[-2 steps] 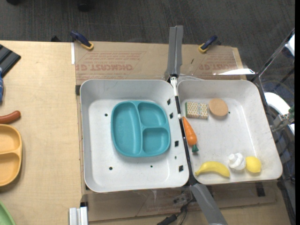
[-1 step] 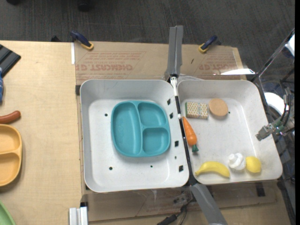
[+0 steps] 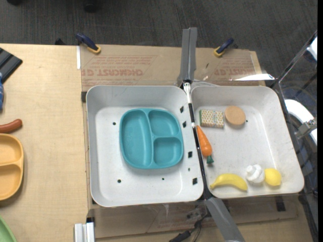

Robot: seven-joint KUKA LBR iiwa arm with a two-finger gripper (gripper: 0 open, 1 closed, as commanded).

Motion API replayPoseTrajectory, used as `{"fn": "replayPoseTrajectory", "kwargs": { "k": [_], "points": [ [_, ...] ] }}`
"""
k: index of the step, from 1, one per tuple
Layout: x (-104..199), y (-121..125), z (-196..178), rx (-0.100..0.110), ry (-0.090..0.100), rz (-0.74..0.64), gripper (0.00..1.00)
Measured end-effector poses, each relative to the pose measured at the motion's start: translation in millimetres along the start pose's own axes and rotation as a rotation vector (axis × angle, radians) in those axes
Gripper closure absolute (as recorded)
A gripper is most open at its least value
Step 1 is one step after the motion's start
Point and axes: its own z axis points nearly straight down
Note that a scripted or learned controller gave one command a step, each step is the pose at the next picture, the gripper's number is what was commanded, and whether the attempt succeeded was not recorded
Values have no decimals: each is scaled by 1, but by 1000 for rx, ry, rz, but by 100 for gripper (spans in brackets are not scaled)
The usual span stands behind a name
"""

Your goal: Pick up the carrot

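An orange carrot [image 3: 204,141] with a small green top lies in the right bin [image 3: 282,130], tight against its left wall, pointing up and away with the green end nearest the front. It rests flat and nothing touches it.
The right bin also holds a cracker block [image 3: 211,118], a round tan biscuit [image 3: 235,116], a banana [image 3: 229,182], a white garlic-like piece [image 3: 255,174] and a lemon [image 3: 272,177]. A teal divided plate [image 3: 151,138] sits in the left bin [image 3: 101,150]. An orange tray [image 3: 9,168] lies far left.
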Motion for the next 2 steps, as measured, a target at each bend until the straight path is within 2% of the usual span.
{"fn": "replayPoseTrajectory", "kwargs": {
  "k": [1,2],
  "points": [
    [25,8,68,2,2,-5,100],
    [0,0,-17,0,-1,0,100]
  ]
}}
